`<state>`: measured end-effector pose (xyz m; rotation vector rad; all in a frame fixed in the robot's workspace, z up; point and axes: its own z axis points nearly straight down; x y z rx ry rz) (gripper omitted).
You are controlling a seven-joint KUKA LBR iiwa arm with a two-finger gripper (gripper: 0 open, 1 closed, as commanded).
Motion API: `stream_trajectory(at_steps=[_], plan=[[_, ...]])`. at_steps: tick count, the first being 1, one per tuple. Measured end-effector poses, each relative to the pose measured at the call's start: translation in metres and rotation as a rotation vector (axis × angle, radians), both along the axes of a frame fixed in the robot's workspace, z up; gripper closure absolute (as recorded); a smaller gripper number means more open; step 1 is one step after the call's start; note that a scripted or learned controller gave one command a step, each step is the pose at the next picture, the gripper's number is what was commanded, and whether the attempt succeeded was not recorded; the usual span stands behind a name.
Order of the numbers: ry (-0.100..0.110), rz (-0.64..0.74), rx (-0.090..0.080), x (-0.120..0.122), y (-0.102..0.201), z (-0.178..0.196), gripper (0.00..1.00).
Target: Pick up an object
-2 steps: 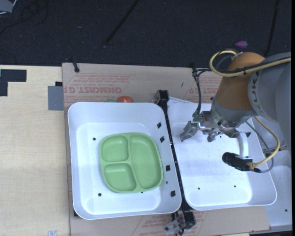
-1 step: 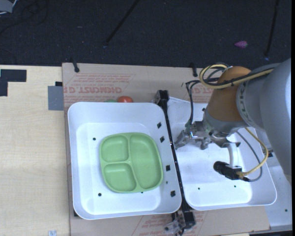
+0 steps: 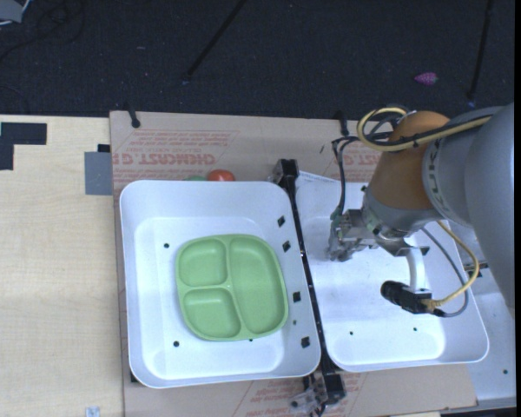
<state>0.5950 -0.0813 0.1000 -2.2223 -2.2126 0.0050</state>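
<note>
Below, a pale green plate [image 3: 232,287] with three compartments lies flat in the left bin [image 3: 148,233]. My end effector [image 3: 346,240] hangs over the right bin [image 3: 469,337]; whether it's open, I cannot tell. Mirrored cardboard lettering stays unreadable.

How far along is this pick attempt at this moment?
Nothing looks picked yet. The green divided plate lies flat in the left bin, untouched. The arm's tool is down over the right bin, near its left wall, and no object can be seen in it. Left to do: close on something and lift it. A red object sits behind the left bin.
</note>
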Motion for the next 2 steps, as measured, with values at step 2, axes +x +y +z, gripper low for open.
stream_trajectory(at_steps=[2], plan=[[-0.010, 0.005, -0.002, 0.008, 0.001, 0.125, 1.00]])
